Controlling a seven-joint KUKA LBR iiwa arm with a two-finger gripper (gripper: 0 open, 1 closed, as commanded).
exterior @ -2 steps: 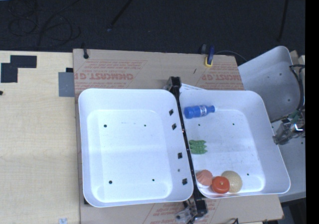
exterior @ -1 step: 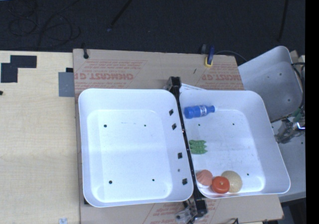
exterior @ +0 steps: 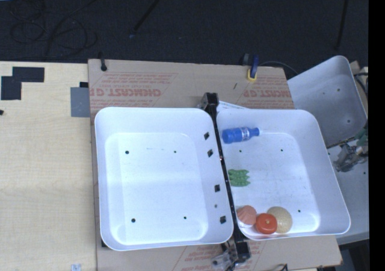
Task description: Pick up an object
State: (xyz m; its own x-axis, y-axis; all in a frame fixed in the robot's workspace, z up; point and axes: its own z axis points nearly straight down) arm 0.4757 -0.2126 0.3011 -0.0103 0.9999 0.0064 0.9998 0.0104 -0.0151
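From my station, the far left of the counter (exterior: 42, 161) was pale wood, with black patches (exterior: 21, 81) and a grey square (exterior: 79, 101) stuck on it. Next came a brown cardboard sheet (exterior: 180, 83) under both bins, printed in red with "CHEMCAST GP", which read upside down from my view. The same print appeared again further right, partly cut off by the right bin. More red lettering ran along the sheet's near edge, but it was too small for me to read. The left bin (exterior: 111, 143) lay on this sheet, and its right rim met the right bin (exterior: 319, 161) along a dark strip with black clips (exterior: 218, 161). Every pickable thing was in the right bin, toward its left side. A blue bottle (exterior: 240, 135) lay on its side near the far-left corner. Its long axis ran roughly left to right, with the paler cap end pointing right and lifted slightly toward the far rim. I could make out no label on it. Below it, about mid-bin, lay a small green object (exterior: 239, 177). In the near-left corner three round pieces were huddled touching: a pinkish one (exterior: 246, 214), a red-orange one (exterior: 266, 223) and a tan one (exterior: 281, 218). A pale metal plate (exterior: 328, 89) stood beyond the right bin's far corner. I could not tell whether the hand was apart or together.
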